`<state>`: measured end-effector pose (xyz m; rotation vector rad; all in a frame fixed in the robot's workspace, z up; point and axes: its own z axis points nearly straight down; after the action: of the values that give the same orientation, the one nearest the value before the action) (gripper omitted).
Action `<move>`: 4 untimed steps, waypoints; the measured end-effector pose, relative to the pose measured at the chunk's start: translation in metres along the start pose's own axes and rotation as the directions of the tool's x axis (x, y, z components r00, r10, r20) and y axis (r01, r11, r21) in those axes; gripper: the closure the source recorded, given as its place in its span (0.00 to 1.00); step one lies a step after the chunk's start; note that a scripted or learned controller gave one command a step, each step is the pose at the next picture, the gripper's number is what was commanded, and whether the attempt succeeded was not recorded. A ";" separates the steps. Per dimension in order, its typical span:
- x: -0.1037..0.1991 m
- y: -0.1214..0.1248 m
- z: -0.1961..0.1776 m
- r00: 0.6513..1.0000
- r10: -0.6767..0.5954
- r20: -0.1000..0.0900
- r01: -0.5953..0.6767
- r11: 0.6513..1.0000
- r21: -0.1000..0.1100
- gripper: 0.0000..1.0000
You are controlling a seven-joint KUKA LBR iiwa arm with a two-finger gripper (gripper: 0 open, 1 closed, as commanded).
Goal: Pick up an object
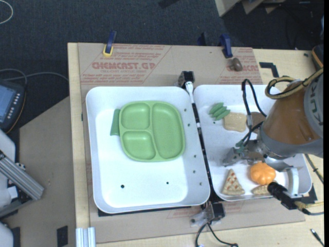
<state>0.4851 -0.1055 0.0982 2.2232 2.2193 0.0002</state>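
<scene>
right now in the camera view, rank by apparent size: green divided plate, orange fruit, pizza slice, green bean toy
1. green divided plate, by far the largest
2. orange fruit and pizza slice look alike, so no ranking between them
3. green bean toy, slightly smaller

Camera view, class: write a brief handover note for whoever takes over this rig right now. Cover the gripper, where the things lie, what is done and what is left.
Gripper: low in the right bin, near its middle; whether it is open or shut cannot be told, and nothing shows between its tips.
Right bin: green bean pod and bread slice at the far end; pizza slice and orange at the near end.
Left bin: green divided plate, lying flat.
Done: the arm has reached into the right bin.
Left: grasp one object and lift it.
</scene>
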 end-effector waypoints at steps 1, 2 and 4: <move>0.004 0.005 -0.044 1.000 -0.003 0.001 0.003 1.000 -0.005 1.00; 0.002 0.012 -0.106 1.000 -0.003 0.002 0.003 1.000 -0.008 1.00; 0.050 0.046 -0.118 1.000 -0.008 -0.001 0.008 1.000 -0.003 1.00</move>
<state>0.5310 -0.0558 0.2159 2.2131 2.2274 0.0036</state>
